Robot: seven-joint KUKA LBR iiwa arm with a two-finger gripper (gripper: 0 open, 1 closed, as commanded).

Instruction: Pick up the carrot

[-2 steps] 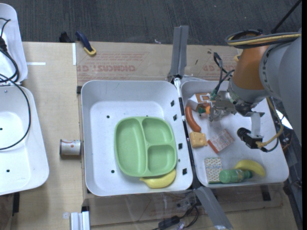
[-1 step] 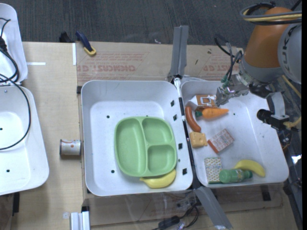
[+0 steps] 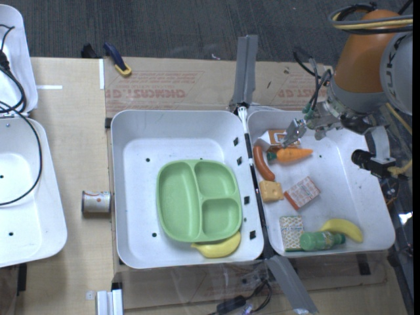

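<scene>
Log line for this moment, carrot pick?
phase: approach | claw: above carrot's left end, right bin | carrot: lying on bin floor beside hot dog | grasp: unconfirmed

Smooth white plastic seen in both bins, matt green plastic in the divided plate, glossy orange skin on the carrot, shiny yellow on the banana, bare metal on the tool, flat brown cardboard laid over the desk.

Green divided plate sits in left bin, banana at its front edge. Right of plate: sausage, cheese cube, green bottle, second banana.
</scene>
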